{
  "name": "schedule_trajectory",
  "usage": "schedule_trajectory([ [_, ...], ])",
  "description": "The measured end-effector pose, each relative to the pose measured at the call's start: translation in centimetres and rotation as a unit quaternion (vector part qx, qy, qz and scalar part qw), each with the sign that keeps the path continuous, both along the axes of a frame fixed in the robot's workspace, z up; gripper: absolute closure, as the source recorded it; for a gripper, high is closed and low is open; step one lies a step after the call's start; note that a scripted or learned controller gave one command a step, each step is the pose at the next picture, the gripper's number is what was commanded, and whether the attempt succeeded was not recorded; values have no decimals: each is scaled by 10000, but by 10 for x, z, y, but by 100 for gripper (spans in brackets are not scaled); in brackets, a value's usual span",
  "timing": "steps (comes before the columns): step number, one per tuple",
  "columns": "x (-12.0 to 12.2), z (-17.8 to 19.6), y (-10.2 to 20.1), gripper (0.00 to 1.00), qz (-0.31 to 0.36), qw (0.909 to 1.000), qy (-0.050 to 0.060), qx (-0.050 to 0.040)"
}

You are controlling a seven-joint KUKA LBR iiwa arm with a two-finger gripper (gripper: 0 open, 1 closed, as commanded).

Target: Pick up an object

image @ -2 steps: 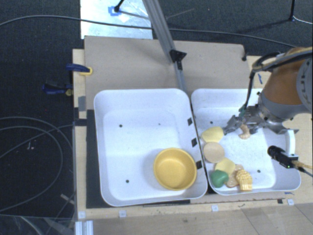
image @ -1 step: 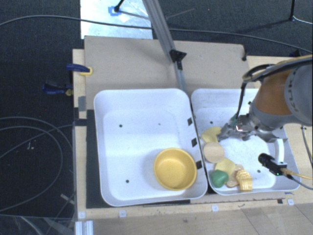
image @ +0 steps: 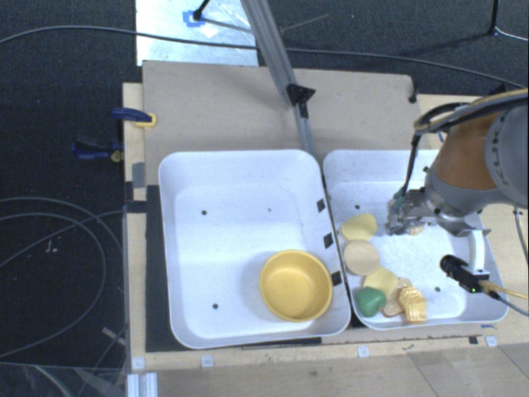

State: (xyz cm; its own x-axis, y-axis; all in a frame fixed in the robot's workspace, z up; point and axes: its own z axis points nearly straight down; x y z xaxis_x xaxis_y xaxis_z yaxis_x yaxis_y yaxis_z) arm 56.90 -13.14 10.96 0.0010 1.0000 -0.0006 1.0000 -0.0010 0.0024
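Across the desk [image: 215, 98] sit two shallow white bins side by side. No brand, label or writing can be read on anything; small dark marks dot the bin floors and black tabs sit along the seam between them, too small to make out.

Inside the left bin [image: 190, 180] a yellow bowl [image: 296, 284] stands upright near the front right corner, well apart from the other walls.

Along the left side of the right bin [image: 364, 168] lies a cluster of small objects. A pale yellow piece [image: 359, 227] is farthest back, a round beige piece [image: 361, 257] is just in front of it, then a yellow-green piece [image: 381, 281], a green piece [image: 369, 301] touching it, and a tan ridged piece [image: 410, 303] just to their right near the front wall.

From the right the grey arm with its orange band [image: 471, 160] reaches in, and the tool [image: 405, 220] hangs low over the middle of the right bin, just right of the pale yellow piece. Whether its fingers are apart or together I cannot tell, and nothing is seen held by it. Cables loop off the arm above it.

A slanted grey pole [image: 269, 35] with a black clamp crosses the desk behind the bins, ending at the seam between them. A blue and yellow clamp [image: 124, 118] grips the desk's left edge, and black cables trail over the dark floor [image: 58, 56]
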Motion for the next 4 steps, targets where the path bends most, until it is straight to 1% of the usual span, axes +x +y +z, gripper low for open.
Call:
schedule_trajectory([
  [1,4,46,-7,100,5,10000,-20,-6],
  [2,-4,98,-7,100,21,10000,-19,-3],
  [3,-2,143,-7,100,30,10000,-24,-6],
  [4,14,135,35,100,53,10000,-5,5],
])
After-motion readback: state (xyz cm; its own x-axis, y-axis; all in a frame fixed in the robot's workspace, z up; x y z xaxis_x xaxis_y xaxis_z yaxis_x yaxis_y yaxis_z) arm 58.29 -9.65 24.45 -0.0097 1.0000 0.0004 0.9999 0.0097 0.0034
